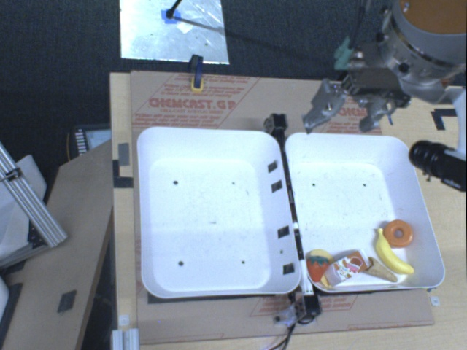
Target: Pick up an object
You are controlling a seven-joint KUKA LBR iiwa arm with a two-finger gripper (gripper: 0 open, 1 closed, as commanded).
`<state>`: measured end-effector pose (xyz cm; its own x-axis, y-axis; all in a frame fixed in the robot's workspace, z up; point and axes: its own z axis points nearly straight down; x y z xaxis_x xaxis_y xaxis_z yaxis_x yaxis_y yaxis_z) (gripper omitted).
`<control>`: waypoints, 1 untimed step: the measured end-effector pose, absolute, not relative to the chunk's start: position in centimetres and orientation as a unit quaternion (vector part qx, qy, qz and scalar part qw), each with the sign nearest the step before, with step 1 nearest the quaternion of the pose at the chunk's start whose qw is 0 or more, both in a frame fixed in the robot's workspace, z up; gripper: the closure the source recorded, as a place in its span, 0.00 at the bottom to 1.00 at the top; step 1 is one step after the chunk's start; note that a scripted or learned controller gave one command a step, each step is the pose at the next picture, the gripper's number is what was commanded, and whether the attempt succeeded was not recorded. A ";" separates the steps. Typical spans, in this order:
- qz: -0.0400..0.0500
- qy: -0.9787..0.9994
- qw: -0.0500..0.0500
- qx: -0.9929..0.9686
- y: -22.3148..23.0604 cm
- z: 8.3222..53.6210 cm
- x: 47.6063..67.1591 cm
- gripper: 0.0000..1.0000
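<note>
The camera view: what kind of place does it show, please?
Most likely a robotics lab test bench, not a home or a shop. A grey arm with its gripper hangs over two white bins on cardboard, and toy food such as a banana lies in the right bin.

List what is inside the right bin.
In the right bin, along its near edge: a yellow banana, an orange ring, a tomato-like toy and a small carton. Anything beneath the carton is covered.
</note>
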<state>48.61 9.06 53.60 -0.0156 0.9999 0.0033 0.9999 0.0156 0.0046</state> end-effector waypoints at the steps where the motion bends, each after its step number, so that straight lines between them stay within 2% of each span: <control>1: 0.003 0.709 0.002 0.705 8.4 54.7 48.7 1.00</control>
